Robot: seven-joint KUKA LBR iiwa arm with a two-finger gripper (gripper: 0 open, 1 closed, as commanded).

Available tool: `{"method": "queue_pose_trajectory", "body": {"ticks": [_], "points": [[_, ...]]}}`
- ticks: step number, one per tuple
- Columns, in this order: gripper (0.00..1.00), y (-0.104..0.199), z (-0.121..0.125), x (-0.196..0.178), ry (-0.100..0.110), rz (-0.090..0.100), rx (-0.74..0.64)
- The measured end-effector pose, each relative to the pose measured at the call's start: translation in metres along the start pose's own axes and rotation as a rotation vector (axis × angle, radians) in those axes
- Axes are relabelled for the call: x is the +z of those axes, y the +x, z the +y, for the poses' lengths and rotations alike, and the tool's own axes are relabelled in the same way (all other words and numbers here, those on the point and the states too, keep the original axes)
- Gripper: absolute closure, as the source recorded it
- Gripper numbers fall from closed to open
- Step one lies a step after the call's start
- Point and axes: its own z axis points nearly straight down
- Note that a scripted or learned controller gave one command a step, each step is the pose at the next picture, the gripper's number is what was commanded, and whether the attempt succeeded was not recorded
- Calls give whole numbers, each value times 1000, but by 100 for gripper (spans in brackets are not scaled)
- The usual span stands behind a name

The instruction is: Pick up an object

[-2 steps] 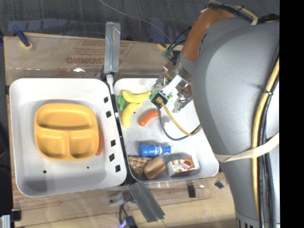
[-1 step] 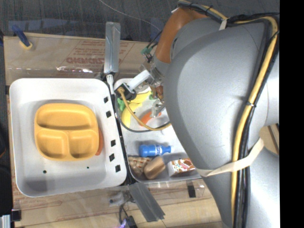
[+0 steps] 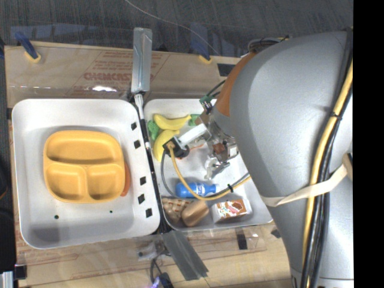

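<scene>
My gripper (image 3: 215, 161) hangs low over the middle of the right bin (image 3: 259, 216), under the big grey arm. Beside it to the left lies a yellow banana (image 3: 168, 123) with a green piece (image 3: 150, 131) at the bin's left wall. Just below the gripper, a blue bottle (image 3: 195, 189) lies on its side. A brown rounded object (image 3: 195, 212), a tan patterned piece (image 3: 173, 207) and a small red-and-white box (image 3: 231, 209) lie along the bin's front edge. The arm hides the bin's right part.
The left bin (image 3: 27, 221) holds a yellow divided tray (image 3: 84, 164). A yellow cable (image 3: 180, 182) loops from the wrist over the blue bottle. A black divider (image 3: 143, 161) with clips separates the bins. Brown cardboard (image 3: 90, 71) lies behind them.
</scene>
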Motion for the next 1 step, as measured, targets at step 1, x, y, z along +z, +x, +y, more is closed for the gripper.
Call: {"method": "queue_pose_trajectory", "body": {"ticks": [1], "points": [[0, 52, 24, 10, -1, 6, 71]]}}
